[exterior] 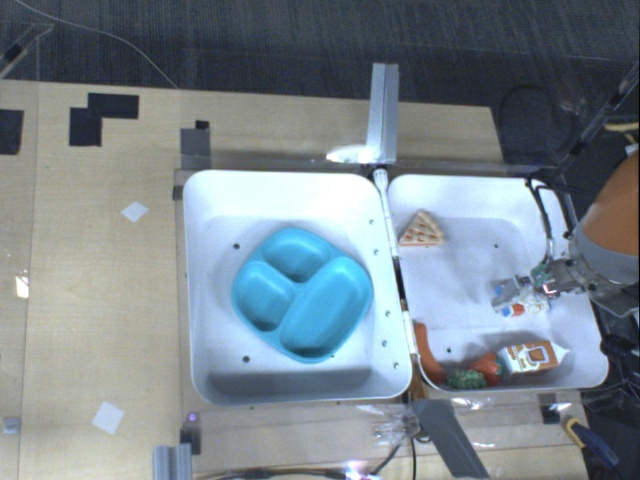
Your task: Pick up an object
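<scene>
2 white bins (200, 268) on desk; 1 blue 3-compartment plastic tray (302, 293) in left; right: triangular waffle slice (421, 230) at 11 o'clock, carton (528, 357) at 5; end effector (520, 294) state can't tell

Pale tan wood worktop (90, 298) with black patches. Two white bins (215, 218), (480, 193). Light blue divided dish (302, 293). Tan waffle wedge (421, 231), criss-crossed. Orange-and-white carton (528, 357). Red-orange carrot (478, 367) with green top. Grey arm (610, 253), orange band.

Blue divided plate (302, 293) in left bin (200, 268).
</scene>
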Controlling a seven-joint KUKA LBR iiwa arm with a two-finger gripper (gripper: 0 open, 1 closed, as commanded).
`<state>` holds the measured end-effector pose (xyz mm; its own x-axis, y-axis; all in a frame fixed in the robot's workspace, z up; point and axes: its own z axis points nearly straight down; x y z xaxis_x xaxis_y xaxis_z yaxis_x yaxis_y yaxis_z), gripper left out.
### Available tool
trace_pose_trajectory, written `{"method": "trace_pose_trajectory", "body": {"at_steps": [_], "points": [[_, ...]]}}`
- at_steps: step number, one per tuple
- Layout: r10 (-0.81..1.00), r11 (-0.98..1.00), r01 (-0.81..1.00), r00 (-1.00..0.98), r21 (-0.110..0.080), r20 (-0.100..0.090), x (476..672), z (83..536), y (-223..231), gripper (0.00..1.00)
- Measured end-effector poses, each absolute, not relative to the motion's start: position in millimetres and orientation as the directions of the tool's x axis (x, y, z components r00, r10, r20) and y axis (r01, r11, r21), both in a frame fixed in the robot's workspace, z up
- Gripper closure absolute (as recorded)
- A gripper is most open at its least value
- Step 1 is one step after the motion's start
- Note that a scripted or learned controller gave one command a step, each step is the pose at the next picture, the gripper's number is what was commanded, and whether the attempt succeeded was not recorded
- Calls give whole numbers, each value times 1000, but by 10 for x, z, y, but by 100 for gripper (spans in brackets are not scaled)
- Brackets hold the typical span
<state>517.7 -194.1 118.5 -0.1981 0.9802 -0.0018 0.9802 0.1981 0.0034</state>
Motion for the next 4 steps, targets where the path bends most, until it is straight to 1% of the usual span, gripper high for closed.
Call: {"method": "trace_pose_trajectory", "body": {"at_steps": [1,2,3,4], "points": [[778,628,778,-627,19,-37,4966,975,-1620,0],[909,416,909,-416,11,-8,5090,1068,-1566,0],[884,468,884,-468,5,-5,5507,1125,-1942,0],[779,627,779,-627,4,-5,5301,1239,-1722,0]]}}
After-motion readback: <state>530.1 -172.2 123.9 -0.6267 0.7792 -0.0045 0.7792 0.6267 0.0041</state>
